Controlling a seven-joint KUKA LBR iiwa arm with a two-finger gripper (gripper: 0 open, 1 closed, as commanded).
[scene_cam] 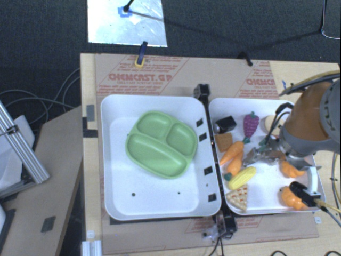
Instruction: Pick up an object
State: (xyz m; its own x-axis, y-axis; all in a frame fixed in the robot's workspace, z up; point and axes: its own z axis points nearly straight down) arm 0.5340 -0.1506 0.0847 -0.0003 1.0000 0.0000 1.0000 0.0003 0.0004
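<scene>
- While you look down from the camera view, you find the gripper (254, 154) low in the right bin (266, 204), at about 9 o'clock from the grey wrist; whether it is parted or closed you cannot tell.
- Just at its tip lie the carrots (232, 154), with the corn cob (241, 177) at 7 o'clock of it and the purple grapes (251, 124) at 12 o'clock.
- Judge these as toy food: light, stiff, smooth plastic, likely slippery. Take a carrot across its thick middle, not the tapered end.
- At 9 o'clock, the left bin (114, 196) carries a green divided plate (161, 143).
</scene>
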